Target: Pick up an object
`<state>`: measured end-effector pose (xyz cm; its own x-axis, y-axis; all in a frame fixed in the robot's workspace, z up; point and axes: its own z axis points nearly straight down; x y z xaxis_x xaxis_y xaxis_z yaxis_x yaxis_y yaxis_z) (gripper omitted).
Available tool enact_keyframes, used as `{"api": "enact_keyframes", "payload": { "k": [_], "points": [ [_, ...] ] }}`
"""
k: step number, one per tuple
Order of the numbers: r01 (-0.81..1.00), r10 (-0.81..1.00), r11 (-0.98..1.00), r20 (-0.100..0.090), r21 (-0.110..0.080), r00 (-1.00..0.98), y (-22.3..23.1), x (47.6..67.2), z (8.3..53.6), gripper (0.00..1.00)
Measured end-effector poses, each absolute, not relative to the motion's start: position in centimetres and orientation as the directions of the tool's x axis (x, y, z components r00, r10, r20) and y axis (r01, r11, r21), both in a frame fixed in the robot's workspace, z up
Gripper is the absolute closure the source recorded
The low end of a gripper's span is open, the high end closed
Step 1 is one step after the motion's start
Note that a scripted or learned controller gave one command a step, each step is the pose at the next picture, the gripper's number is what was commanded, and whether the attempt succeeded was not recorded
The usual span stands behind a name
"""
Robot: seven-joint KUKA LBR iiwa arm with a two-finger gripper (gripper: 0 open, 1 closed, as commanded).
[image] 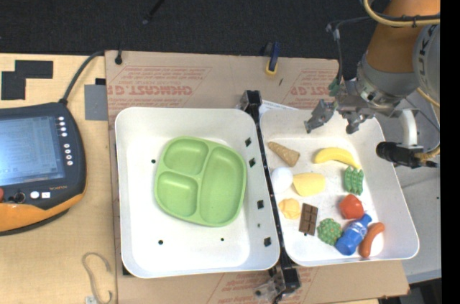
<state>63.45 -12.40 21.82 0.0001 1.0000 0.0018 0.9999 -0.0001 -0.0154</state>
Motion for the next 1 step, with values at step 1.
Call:
{"api": "enact_keyframes", "payload": {
  "k": [1],
  "points": [
    [1.0, 1.0, 0.002, 0.0, -0.001, -0.002, -12.42, 63.72, 22.66, 0.0]
  ]
}}
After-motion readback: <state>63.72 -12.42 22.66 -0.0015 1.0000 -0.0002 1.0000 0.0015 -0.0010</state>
